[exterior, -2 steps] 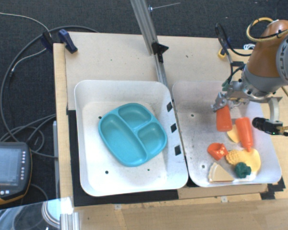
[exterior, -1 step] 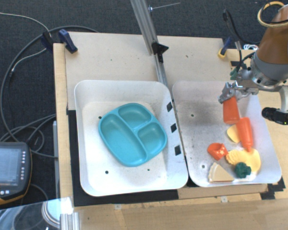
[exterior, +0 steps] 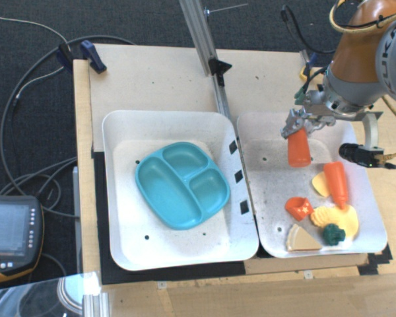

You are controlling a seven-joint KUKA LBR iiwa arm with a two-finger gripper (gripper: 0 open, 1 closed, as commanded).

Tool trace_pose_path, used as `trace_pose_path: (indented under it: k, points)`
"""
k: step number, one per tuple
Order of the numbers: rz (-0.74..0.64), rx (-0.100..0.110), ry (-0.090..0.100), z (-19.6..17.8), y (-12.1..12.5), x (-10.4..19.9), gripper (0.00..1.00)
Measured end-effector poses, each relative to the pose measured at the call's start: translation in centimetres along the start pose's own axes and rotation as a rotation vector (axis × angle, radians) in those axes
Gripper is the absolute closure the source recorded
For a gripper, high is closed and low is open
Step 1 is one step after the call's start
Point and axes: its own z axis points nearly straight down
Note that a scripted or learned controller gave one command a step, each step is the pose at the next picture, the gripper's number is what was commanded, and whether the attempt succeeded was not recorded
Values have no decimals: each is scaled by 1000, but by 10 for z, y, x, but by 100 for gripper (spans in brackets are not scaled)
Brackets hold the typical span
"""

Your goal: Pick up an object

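Note:
My gripper point(exterior: 297, 129) hangs over the back of the right bin point(exterior: 269, 242). It is shut on the top end of an orange cylinder point(exterior: 299, 150), which points down below the fingers toward the bin floor. Further forward in the same bin lie an orange carrot-shaped piece point(exterior: 336, 183), a pale yellow piece point(exterior: 320, 185), a red-orange piece point(exterior: 299, 208), a yellow ridged piece point(exterior: 340, 218), a green broccoli-like piece point(exterior: 332, 234) and a tan wedge point(exterior: 302, 239).
The left bin point(exterior: 115, 127) holds a blue divided plate point(exterior: 182, 185). A metal post point(exterior: 201, 25) rises at a slant behind the gap between the bins. Cables run over the dark floor on the left, beside a small screen point(exterior: 12, 230).

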Motion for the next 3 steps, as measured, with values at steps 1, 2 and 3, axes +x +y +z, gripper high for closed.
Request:
trace_pose_path:
  k: [1, 2, 3]
  points:
    - [1, 17, 3, 0, -8, 46, 100]
    - [0, 21, 4, 7, -12, 97, 100]
    - [0, 22, 3, 11, -19, 152, 100]
